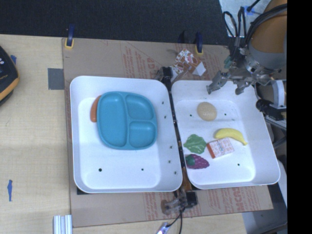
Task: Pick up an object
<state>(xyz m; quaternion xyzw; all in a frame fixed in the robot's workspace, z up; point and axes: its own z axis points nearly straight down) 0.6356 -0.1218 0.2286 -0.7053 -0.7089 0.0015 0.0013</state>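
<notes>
My gripper [227,87] hangs over the far edge of the right bin [261,169], fingers spread apart with nothing between them. Just below it in the bin lies a beige round potato-like object [207,111]. Further toward the front are a yellow banana [231,135], a small red-and-white box [221,148], a green leafy piece [195,143] and a purple grape bunch [197,161]. The left bin [122,179] holds a blue divided plate [127,120] with an orange item [93,110] tucked under its left rim.
Both bins rest on a cardboard sheet [219,204] clamped to the wooden bench. A crumpled wrapper [186,61] lies behind the bins. A yellow-and-black device [7,77] sits at the far left edge. Cables hang near the arm at the upper right.
</notes>
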